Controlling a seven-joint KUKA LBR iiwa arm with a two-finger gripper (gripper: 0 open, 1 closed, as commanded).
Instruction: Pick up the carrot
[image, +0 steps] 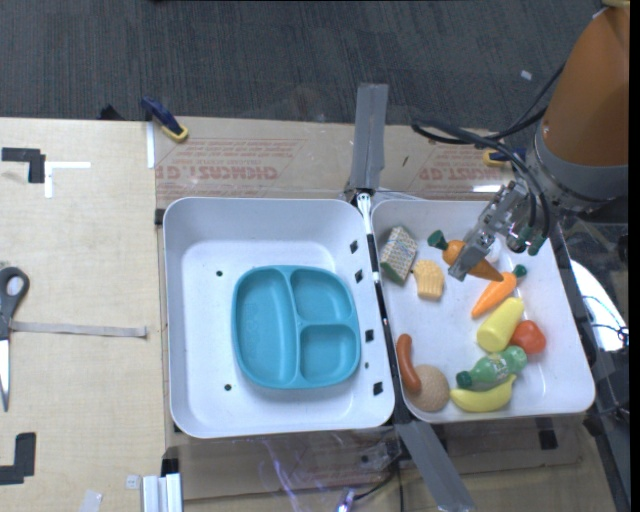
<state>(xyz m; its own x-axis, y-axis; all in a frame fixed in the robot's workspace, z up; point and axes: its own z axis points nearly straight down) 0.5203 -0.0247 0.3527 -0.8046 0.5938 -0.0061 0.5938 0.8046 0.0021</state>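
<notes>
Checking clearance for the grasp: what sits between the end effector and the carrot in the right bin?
In the camera view, the end effector hangs just above-left of the orange tapered carrot; a small dark-orange wedge piece lies between them.

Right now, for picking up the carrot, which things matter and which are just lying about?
Matters:
carrot
hand
right bin

Lying about:
blue tray
banana
sausage
tomato
scissors

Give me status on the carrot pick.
Gripper low in the right bin, fingers unclear. Carrot lies on the bin floor just below it, not lifted. Yellow pepper crowds the carrot's lower side.
</notes>
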